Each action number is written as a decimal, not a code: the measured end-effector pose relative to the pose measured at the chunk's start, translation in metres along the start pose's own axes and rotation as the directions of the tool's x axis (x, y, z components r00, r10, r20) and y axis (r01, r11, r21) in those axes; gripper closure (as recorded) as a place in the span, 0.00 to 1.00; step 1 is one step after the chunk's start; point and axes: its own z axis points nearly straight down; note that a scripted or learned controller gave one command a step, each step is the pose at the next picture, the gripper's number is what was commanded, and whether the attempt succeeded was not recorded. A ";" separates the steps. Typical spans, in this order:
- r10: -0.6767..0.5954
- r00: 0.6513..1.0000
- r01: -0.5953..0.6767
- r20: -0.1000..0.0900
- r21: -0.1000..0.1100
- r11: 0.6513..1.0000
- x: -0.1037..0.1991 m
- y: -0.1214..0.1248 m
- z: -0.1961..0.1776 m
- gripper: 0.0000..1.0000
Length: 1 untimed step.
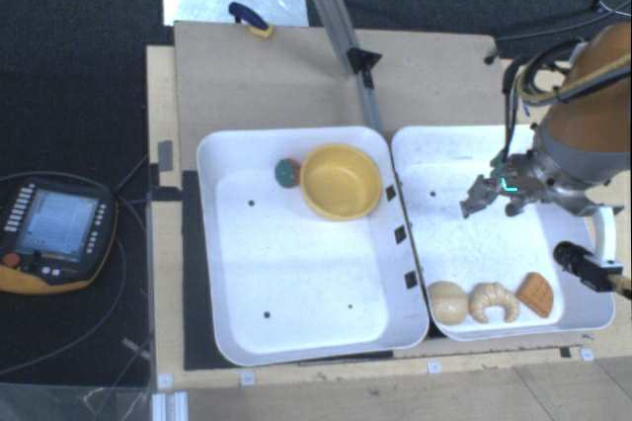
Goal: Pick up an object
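Note:
My gripper (492, 200) hangs over the middle of the right bin (434, 152), its dark fingers spread apart with nothing between them. Three food-like objects lie along that bin's front edge: a pale round bun (447, 301), a croissant (495, 301) and an orange waffle-like piece (536, 294). They sit well in front of the gripper. In the left bin (296, 310) a yellow bowl (341, 182) rests at the back right, with a small green and red ball (287, 173) touching its left side.
A metal pole (331, 4) slants across the bench behind the bins. A teach pendant (49, 231) lies on the floor at the left. Black clips (400, 233) join the two bins along their shared wall.

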 end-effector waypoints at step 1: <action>0.000 1.000 0.000 0.000 0.000 1.000 0.000 0.000 0.000 0.00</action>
